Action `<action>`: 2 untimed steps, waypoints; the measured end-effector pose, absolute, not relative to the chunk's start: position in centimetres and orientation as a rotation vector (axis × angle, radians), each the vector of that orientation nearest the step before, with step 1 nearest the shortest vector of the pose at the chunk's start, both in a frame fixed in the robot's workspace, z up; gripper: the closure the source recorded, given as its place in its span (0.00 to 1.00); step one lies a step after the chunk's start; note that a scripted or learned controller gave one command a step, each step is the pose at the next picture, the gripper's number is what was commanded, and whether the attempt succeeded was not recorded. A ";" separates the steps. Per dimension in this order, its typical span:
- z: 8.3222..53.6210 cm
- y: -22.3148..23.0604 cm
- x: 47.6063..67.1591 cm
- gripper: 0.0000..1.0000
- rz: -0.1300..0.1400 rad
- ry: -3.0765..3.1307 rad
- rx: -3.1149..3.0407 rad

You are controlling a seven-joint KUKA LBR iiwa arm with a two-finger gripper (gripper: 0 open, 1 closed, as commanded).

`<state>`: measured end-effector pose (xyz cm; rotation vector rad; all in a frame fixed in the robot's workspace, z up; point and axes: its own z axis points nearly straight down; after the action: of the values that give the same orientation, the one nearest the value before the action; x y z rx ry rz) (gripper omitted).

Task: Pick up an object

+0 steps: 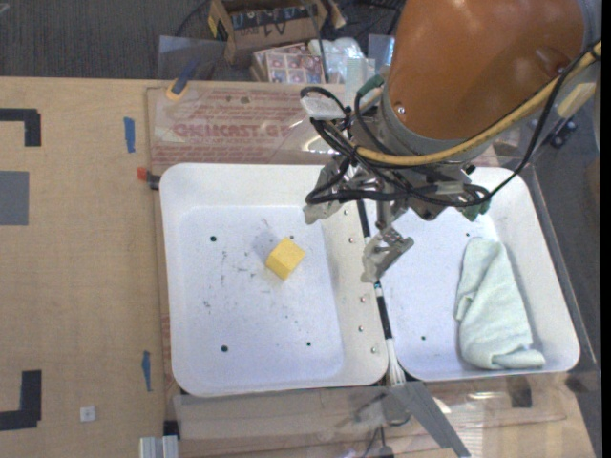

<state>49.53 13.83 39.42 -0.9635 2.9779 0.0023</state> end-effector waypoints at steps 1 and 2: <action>24.5 22.7 49.4 0.00 0.004 2.948 -1.068; 9.2 15.7 50.6 0.00 0.005 3.007 -0.850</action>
<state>50.61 15.71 9.19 -0.8502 3.0067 0.0049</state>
